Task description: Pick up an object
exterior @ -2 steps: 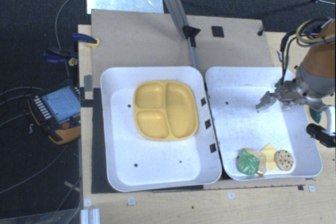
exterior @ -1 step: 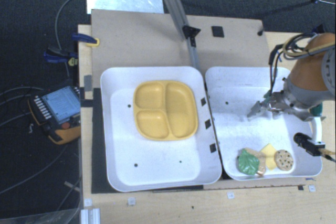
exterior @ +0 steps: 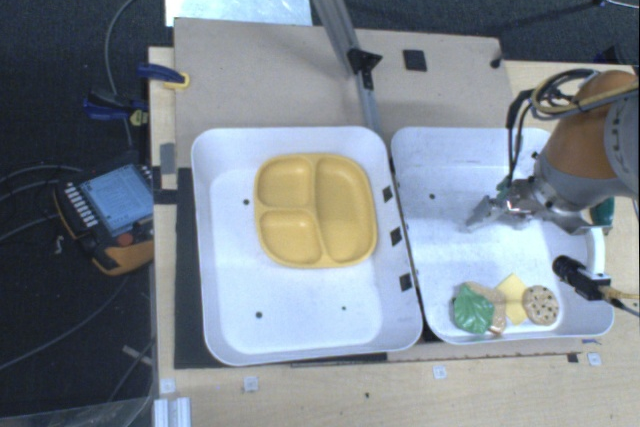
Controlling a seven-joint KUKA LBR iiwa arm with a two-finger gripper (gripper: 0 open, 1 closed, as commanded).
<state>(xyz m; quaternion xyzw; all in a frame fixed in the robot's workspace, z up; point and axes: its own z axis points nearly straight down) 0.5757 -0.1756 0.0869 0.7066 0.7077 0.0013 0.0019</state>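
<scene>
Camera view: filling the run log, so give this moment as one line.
claw: over right bin, nothing between fingers | food items: near corner, untouched | yellow plate: left bin

Both white bins [exterior: 300, 325] look like smooth, faintly glossy plastic; the yellow divided plate [exterior: 316, 209] is matt plastic; the desk [exterior: 260, 65] resembles dull cardboard.

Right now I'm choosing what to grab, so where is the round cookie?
The cookie lies in the right bin, near its front right corner, beside the yellow wedge and the green leaf.
</scene>
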